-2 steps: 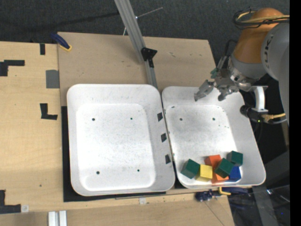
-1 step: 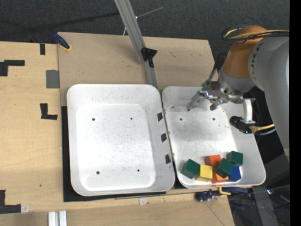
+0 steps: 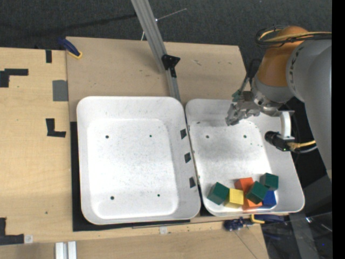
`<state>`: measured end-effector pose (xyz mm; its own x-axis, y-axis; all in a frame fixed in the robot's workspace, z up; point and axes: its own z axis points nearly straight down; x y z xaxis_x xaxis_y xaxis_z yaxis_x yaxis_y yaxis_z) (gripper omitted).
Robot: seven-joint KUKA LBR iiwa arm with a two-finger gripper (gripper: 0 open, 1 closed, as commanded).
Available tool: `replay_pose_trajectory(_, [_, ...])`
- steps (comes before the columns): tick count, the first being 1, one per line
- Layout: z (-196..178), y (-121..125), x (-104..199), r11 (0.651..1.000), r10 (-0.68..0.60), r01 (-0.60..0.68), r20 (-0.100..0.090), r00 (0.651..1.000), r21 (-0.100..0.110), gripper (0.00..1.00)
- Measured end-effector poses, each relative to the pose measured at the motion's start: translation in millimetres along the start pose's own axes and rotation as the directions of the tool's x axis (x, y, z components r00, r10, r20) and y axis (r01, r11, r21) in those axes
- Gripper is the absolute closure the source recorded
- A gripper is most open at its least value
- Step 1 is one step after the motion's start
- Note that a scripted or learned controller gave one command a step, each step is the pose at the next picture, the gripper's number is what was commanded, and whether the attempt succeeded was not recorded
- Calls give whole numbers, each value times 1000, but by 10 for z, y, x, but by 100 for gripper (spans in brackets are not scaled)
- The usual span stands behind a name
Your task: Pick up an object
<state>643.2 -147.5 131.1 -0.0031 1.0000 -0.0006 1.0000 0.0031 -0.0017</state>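
Tan wooden bench (image 3: 32, 144) with black tape marks at its left side, dark grey floor behind. One grey metal post (image 3: 153, 31) slants down from the top to the bins' far edge. Two white bins side by side: left bin (image 3: 132, 158), nothing in it; right bin (image 3: 242, 144) holds a cluster of blocks at its near right corner. Counted: three green blocks (image 3: 219, 192), one yellow block (image 3: 235, 197), one orange block (image 3: 245, 184), one blue block (image 3: 269, 199); some overlap, so the count may be off. One arm enters from the right, orange band above the wrist. Gripper (image 3: 235, 116) hangs over the right bin's far edge, well apart from the blocks, nothing in it; open or closed, cannot tell.
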Motion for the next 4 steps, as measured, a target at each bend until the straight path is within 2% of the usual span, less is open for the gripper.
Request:
replay_pose_trajectory(2, [-1171, -6, 22, 1000, 1, -1, 1, 1000, -7, 100])
replay_pose_trajectory(4, [-1253, -52, 1054, 1000, -3, 3, -2, 1000, -1, 100])
